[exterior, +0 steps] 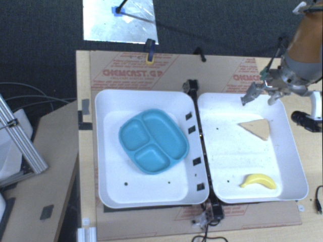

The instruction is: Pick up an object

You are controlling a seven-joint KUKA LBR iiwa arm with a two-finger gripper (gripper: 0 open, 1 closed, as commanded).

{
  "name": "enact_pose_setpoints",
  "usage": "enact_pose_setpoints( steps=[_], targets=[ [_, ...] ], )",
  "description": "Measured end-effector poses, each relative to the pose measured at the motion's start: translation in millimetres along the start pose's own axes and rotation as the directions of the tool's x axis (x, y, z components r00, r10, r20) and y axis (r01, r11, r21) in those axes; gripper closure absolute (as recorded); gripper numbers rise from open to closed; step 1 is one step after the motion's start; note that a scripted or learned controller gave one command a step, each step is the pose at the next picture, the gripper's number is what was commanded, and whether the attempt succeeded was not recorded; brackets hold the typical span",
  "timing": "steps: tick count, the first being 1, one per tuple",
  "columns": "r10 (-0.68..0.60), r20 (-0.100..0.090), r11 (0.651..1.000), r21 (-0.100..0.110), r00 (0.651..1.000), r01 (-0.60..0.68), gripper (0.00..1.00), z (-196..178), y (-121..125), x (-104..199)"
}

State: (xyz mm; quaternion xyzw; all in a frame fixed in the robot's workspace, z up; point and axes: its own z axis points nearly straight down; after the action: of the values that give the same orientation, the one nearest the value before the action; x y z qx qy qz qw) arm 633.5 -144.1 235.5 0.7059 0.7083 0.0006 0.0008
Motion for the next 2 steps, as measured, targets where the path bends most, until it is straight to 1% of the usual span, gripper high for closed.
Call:
enact_pose_setpoints(
  steps=[1, 2],
  targets=[
    [0.004, 0.0, 1.0, 0.004, 1.0, -0.004, 0.0, 132, 3, -43],
    [-0.014, -0.004, 1.0, -0.011, 1.0, 0.014, 0.0, 45, 39, 89]
  ],
)
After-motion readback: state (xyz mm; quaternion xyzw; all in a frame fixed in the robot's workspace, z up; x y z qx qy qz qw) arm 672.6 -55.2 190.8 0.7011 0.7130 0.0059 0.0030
